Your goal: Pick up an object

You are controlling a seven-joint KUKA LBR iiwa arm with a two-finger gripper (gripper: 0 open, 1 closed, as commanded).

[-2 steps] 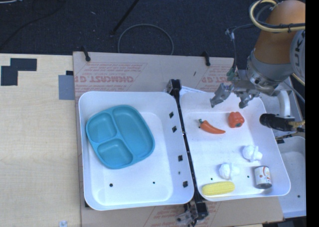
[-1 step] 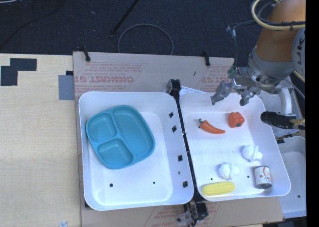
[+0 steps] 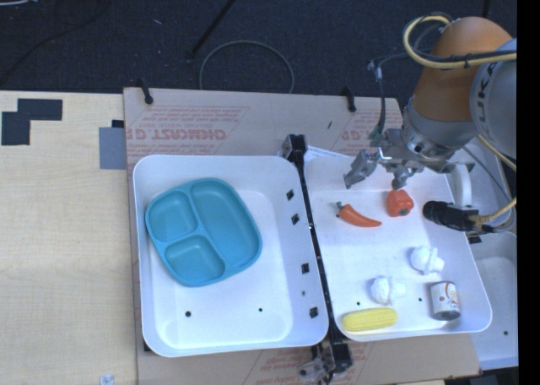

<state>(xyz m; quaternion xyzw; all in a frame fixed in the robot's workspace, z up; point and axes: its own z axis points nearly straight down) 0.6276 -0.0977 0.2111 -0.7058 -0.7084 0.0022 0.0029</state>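
Note:
My gripper [image 3: 380,172] hangs over the back of the right bin [image 3: 472,324], its two fingers spread apart with nothing between them, so it is open. Just below its right finger sits a small red pepper [image 3: 400,203]. An orange chili [image 3: 359,217] lies a little in front of the left finger. Further forward in the same bin are two white crumpled lumps [image 3: 426,259] [image 3: 386,290], a yellow corn cob [image 3: 369,319] and a small can [image 3: 444,299].
The left bin [image 3: 219,324] holds a blue divided plate [image 3: 202,230]. A black divider rail [image 3: 308,240] runs between the two bins. A black part [image 3: 447,214] juts in at the right bin's right wall.

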